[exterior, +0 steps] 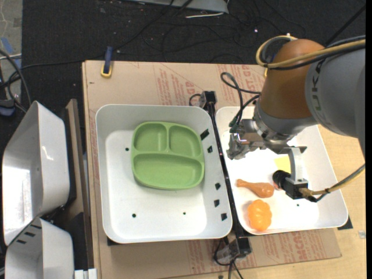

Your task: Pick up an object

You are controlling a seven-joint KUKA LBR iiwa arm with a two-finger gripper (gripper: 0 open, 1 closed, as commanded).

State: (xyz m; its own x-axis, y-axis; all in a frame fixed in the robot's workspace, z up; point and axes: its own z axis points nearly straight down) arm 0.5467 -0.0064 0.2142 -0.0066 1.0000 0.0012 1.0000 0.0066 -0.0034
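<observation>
Arm over right bin (325,214), wrist low near its upper-left corner. Gripper (239,146) hangs just inside the wall shared with the left bin (110,173). Whether it is open or closed: cannot tell, the wrist body hides that part. Nothing seen held.

Candidates in right bin: drumstick (256,187) mid-bin, orange ball (260,214) just below it, near the front wall. A yellow piece (283,163) peeks out beside the wrist, mostly covered. A black fitting (288,185) on the arm sits right of the drumstick.

Left bin holds a green tray (168,156), three compartments, lying flat, well apart from the gripper.

Step, as judged: approach, grasp not yet made. Next move would need a shift toward the bin front to get over the drumstick or ball, then a straight descent.

Room: drumstick and ball lie near each other, so closing on one may nudge the other. Ball is close to the front wall; less clearance there. The dividing wall is tight against the gripper's left. Bare floor lies right of the ball.
</observation>
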